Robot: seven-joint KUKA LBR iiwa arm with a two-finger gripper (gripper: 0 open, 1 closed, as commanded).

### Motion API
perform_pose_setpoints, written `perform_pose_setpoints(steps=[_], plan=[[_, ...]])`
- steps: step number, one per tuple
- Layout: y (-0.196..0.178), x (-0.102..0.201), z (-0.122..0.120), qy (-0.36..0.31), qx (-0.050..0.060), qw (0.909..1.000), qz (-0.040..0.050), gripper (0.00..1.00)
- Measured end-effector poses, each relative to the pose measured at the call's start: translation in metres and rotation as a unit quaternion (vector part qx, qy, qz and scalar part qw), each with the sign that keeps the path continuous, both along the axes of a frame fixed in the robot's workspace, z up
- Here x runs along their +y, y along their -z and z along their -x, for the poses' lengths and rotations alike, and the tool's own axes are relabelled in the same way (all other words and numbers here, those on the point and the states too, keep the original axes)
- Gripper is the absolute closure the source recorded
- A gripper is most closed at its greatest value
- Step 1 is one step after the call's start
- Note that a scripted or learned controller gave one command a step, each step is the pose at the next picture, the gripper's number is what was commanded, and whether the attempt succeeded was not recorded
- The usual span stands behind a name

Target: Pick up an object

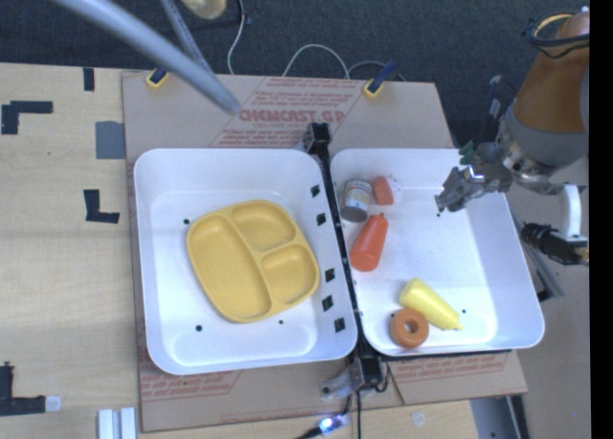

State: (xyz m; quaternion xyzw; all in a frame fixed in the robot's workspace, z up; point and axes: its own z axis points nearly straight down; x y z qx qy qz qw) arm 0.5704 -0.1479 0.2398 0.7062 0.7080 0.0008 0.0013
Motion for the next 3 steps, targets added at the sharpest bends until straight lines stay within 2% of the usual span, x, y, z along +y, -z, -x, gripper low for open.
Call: perform_pose_setpoints(steps=[1,3], plan=[[0.014,0.055,-0.015,-0.002,0.003,1.0000,-0.0011,1.00],[0.001,0.161,-0.041,-0.002,0.002,1.0000,-0.0012,1.00]])
